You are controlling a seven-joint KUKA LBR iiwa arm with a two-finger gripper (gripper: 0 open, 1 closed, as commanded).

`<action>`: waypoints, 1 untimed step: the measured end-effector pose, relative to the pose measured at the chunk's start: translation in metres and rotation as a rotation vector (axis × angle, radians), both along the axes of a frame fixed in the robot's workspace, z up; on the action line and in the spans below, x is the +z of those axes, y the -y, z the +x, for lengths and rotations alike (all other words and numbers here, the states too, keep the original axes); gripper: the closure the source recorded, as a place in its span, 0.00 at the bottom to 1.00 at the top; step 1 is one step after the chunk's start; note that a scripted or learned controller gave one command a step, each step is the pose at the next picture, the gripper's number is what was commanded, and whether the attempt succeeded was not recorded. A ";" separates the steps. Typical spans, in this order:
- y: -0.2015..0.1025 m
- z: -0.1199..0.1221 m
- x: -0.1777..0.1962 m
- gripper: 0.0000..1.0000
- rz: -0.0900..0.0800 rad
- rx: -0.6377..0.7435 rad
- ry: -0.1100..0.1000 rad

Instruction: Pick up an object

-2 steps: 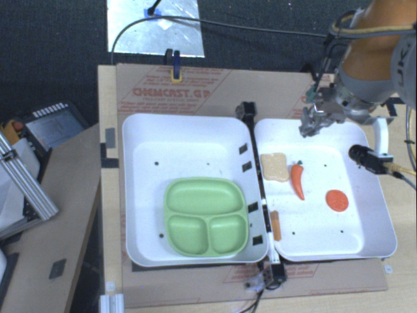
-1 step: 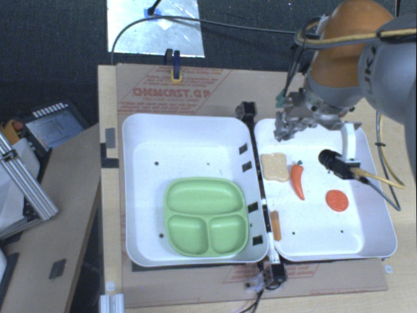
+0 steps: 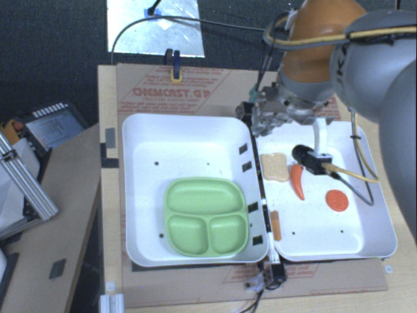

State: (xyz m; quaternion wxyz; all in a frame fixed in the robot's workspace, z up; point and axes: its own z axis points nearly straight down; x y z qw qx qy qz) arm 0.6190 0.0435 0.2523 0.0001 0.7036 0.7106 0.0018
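Note:
In the right bin a tan slice of toast lies near the divider. Just right of it sits an orange carrot-shaped piece, and a red-orange disc lies further right. A small brown stick rests along the divider at the front. My gripper hangs below the orange band at the far end of the divider, above and behind the toast. Nothing shows in its grasp.
A green three-compartment plate lies in the left bin. A black piece with a white bracket and yellow cable hangs over the right bin beside the carrot piece. The grey arm covers the right bin's far right corner.

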 end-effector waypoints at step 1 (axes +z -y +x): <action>-0.052 0.005 -0.001 1.00 0.000 0.000 0.000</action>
